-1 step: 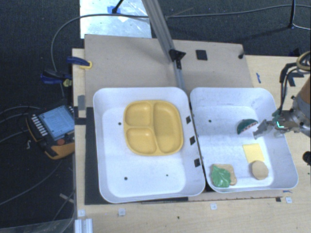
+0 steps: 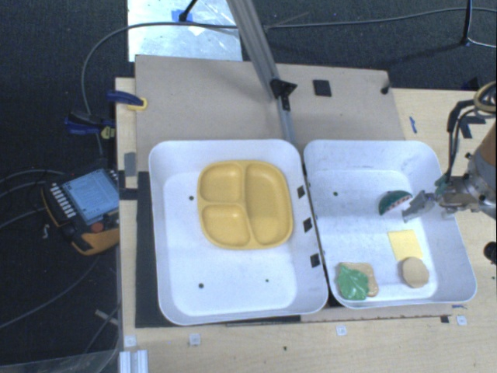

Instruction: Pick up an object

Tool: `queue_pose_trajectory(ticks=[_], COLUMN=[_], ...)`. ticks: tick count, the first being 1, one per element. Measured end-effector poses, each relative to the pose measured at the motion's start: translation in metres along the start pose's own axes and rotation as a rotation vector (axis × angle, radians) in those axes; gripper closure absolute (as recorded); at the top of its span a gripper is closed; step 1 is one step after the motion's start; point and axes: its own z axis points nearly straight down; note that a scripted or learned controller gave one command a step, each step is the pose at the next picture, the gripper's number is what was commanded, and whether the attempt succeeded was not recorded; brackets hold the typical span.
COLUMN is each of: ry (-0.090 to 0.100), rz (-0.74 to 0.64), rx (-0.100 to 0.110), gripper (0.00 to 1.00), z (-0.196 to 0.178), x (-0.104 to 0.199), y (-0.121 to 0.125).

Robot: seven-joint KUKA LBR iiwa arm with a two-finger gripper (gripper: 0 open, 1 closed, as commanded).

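Note:
The right bin [image 2: 365, 179] holds several small items. A dark green slice with a pale toothed edge [image 2: 393, 201] lies near its right wall. Below it are a flat yellow square [image 2: 405, 245], a tan round piece [image 2: 415, 272] and a green leafy piece on a tan base [image 2: 356, 280]. My gripper [image 2: 419, 205] reaches in from the right, low over the bin, with its tip just right of the green slice, touching or nearly touching it. Nothing is visibly lifted off the bin floor.
The left bin [image 2: 175, 247] carries a yellow three-compartment plate [image 2: 245, 204]. A grey pole [image 2: 256, 45] slants down from the top toward the seam between the bins. A handheld device [image 2: 84, 200] and cables lie off the bench at the left.

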Motion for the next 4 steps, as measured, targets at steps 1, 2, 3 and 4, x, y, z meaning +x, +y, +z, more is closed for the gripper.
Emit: queue_pose_trajectory(ticks=[1,2,3,4], ry=[0.002,-0.001,-0.006,-0.001], rz=[0.003,0.004,0.004,0.0], rx=[0.004,-0.002,-0.01,-0.004], gripper=[0.0,0.0,1.0,1.0], z=[0.056,0.107,0.092,0.049], x=[0.008,0.008,0.006,0.005], y=[-0.006,-0.005,-0.003,-0.002])
